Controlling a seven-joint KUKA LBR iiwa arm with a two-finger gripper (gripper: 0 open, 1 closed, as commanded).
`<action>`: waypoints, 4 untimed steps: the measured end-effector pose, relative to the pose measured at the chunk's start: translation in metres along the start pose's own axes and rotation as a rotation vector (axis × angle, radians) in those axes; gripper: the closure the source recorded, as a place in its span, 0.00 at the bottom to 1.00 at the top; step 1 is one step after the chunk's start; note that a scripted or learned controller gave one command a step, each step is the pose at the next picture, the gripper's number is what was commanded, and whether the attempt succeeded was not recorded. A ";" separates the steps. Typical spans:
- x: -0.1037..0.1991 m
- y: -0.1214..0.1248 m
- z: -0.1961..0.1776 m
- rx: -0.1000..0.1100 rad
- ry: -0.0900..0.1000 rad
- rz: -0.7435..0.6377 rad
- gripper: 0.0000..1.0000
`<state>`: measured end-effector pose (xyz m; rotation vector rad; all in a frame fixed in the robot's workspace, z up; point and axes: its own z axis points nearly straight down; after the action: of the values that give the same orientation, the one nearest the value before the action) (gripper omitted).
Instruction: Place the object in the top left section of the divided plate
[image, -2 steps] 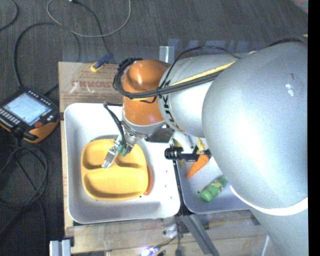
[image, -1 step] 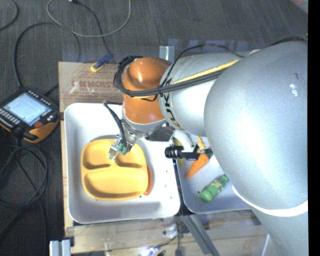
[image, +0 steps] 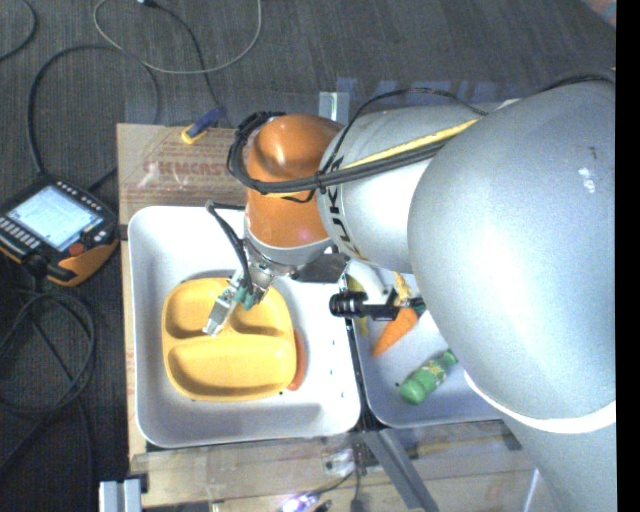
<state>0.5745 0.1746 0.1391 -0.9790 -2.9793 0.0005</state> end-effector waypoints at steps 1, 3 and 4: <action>0.001 0.001 -0.007 -0.001 0.004 0.000 1.00; 0.001 0.002 -0.014 -0.002 0.008 0.001 1.00; 0.001 0.002 -0.014 -0.002 0.009 0.000 0.00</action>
<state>0.5746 0.1770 0.1531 -0.9773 -2.9716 -0.0065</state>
